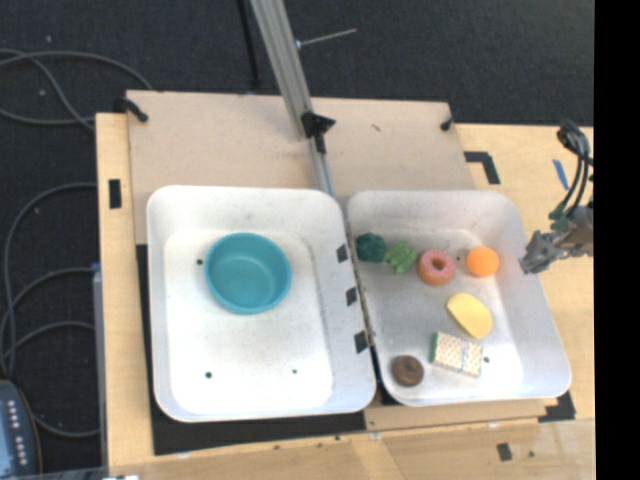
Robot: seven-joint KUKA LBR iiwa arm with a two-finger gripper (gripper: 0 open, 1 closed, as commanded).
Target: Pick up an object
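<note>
Orange ball (483, 261) lies seemingly just beside gripper (537, 253).

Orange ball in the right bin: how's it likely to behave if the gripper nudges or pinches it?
The orange ball looks round and smooth, so it probably rolls when nudged. It could squirt out of a pinch. The pink ring sits just beside it and might block a roll that way.

smooth white plastic in both bins, left bin (170, 368) and right bin (540, 353), faintly speckled and matt. glossy teal plastic for the bowl (248, 272). pale, matt, wood-like board for the surface (400, 128). ribbed bare metal along the slanted rail (280, 43). smooth, slightly shiny skin on the orange ball (483, 261) and yellow piece (469, 315).
</note>
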